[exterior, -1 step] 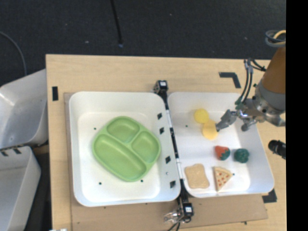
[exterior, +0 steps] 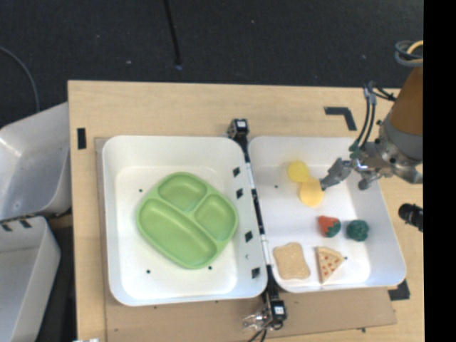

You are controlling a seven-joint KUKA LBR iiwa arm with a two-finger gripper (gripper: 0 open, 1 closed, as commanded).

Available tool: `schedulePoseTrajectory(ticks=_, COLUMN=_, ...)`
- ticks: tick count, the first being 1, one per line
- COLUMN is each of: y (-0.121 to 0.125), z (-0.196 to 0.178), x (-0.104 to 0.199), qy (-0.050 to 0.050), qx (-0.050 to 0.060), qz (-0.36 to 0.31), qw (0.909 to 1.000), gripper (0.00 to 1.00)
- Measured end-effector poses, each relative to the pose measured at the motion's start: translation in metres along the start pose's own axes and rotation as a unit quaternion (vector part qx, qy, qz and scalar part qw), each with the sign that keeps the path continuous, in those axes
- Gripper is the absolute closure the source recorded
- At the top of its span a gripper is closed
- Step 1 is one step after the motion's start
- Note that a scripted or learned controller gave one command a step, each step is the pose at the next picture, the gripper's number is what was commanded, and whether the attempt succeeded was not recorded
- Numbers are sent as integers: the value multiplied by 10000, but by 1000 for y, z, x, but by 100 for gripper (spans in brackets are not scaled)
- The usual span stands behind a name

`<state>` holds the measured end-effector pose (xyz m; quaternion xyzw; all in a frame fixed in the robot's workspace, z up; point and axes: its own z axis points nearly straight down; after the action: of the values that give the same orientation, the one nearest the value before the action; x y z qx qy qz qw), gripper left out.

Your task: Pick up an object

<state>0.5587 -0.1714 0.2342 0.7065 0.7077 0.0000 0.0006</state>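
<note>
The right bin (exterior: 377,262) holds several toy foods. Two yellow pieces lie at its upper middle, one (exterior: 298,170) behind the other (exterior: 311,194). A red piece (exterior: 328,225) and a dark green piece (exterior: 357,229) lie side by side below them. A slice of toast (exterior: 291,261) and a pizza wedge (exterior: 328,263) rest along the front wall. My gripper (exterior: 349,179) hangs over the bin's upper right part, open, with nothing between its fingers. Its left finger (exterior: 333,176) ends just right of the yellow pieces.
The left bin (exterior: 114,262) carries a light green divided plate (exterior: 187,219). A black-clipped divider (exterior: 251,205) separates the two bins. The arm's orange band (exterior: 410,105) sits at the right edge. Grey-white equipment (exterior: 32,162) stands left of the bench.
</note>
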Motion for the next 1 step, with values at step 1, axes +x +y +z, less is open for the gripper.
schedulePoseTrajectory(ticks=1, y=-6, z=61, x=-5, qy=-1, qx=22, qz=11, qw=10000, gripper=0)
